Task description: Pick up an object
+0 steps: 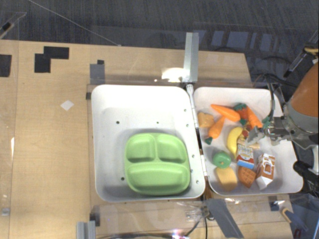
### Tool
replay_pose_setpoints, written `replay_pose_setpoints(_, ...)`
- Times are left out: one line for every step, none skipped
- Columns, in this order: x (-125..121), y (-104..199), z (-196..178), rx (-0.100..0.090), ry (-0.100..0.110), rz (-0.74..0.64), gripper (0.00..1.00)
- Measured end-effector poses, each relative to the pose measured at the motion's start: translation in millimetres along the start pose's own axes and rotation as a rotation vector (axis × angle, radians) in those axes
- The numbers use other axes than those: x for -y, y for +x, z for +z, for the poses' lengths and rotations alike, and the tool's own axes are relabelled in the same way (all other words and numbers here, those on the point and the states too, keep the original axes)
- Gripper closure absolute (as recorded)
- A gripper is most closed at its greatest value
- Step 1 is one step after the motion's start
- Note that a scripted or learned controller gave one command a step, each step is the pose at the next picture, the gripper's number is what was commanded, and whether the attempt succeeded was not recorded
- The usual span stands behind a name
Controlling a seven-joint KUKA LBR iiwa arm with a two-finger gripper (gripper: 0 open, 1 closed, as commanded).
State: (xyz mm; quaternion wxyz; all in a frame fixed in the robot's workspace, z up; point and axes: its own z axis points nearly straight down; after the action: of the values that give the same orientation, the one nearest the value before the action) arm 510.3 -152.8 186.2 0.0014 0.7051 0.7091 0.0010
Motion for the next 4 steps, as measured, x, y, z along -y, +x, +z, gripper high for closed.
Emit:
replay_pose_setpoints(-61.7, 25.3, 88.3, 0.001, -0.010, 0.156, 0.00)
replay_pose_setpoints(-143.8, 26.3, 97.0, 0.003, 0.026, 0.293, 0.00)
replay_pose_setpoints(-6.9, 63.9, 92.3, 0.001, -0.017, 0.068, 0.00)
replay_pose_setpoints(-35.7, 58.8, 86.9, 0.000, -0.005, -0.099, 0.00)
